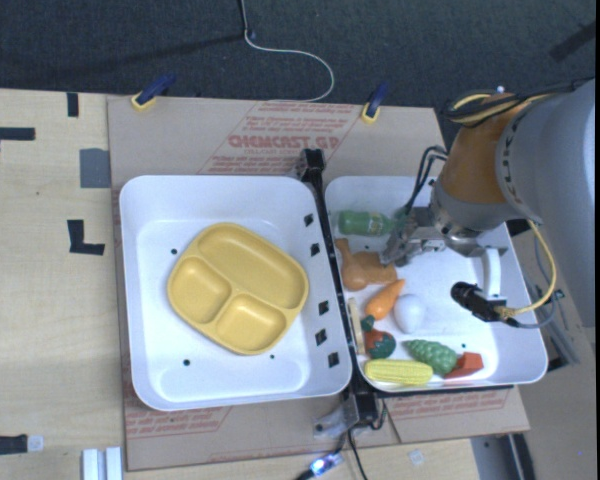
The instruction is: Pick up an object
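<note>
The right bin point(515, 298) holds several toy foods. A green bottle point(358, 223) lies at its top left, with a tan piece point(356, 269) below it. Lower down are an orange carrot point(384, 298) and a white egg point(410, 314). Along the front lie a red-and-green piece point(379, 345), a yellow corn cob point(398, 372), a green pickle point(431, 353) and a red piece point(467, 363). My gripper point(402, 244) hangs low inside this bin, just right of the green bottle and above the carrot. Nothing can be seen held in it.
A yellow divided plate point(238, 286) lies in the left bin point(145, 298). The raised divider point(325, 268) separates the two bins. The arm's grey body and orange band point(475, 163) cover the right bin's upper right corner. A black cable point(480, 303) trails over the right side.
</note>
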